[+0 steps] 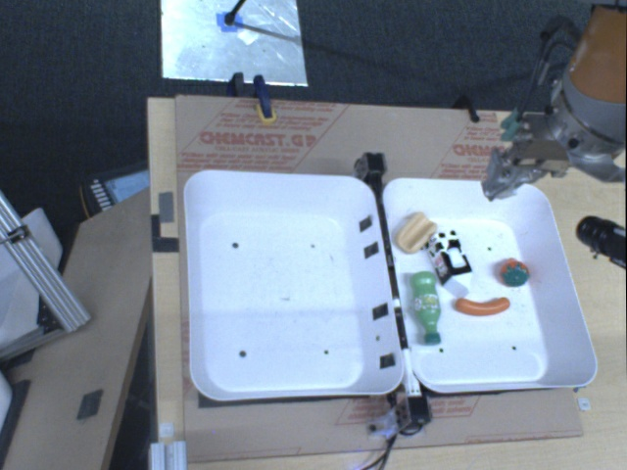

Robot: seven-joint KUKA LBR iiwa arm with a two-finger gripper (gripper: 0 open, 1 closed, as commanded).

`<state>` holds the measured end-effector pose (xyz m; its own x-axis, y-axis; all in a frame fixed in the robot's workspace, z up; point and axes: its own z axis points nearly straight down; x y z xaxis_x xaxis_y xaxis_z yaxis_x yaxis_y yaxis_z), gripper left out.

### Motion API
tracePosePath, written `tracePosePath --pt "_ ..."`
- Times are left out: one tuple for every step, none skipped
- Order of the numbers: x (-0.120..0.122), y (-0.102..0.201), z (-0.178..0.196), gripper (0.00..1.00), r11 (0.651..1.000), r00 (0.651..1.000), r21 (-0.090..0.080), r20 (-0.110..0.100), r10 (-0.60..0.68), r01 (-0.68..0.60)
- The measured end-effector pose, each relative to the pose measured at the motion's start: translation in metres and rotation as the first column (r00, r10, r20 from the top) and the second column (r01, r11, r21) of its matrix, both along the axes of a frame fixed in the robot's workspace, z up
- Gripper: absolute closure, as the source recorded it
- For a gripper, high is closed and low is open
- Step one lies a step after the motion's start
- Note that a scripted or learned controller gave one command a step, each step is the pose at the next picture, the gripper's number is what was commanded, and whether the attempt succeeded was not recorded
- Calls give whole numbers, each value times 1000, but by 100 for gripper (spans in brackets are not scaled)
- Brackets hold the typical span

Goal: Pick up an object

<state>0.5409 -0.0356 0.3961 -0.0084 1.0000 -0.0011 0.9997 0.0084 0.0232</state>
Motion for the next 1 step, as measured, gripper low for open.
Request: tracePosePath --pt "-56 39 -42 100 1000 1000 3 -26 -1 1"
